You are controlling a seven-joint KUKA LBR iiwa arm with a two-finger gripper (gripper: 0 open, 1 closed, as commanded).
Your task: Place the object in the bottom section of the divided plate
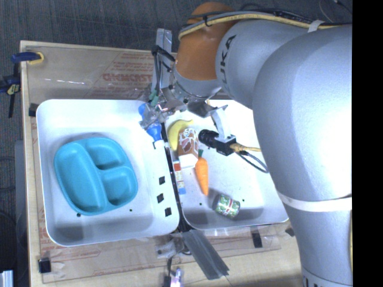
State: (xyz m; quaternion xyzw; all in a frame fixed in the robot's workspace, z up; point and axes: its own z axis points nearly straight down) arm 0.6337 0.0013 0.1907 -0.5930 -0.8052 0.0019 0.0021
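Camera view: claw (153,119) above the bins' divider, touching a blue object (154,130).

1. The blue divided plate (96,175) lay alone in the left bin (48,124), with open white floor all around it and nothing over its sections.
2. The ridge (170,190) between the two bins stood across my way to the plate.
3. In the right bin (263,211), a banana (175,133), a carrot (202,176) and a green can (227,205) crowded the floor near the ridge.
4. My own arm (287,88) covered that bin's far side.
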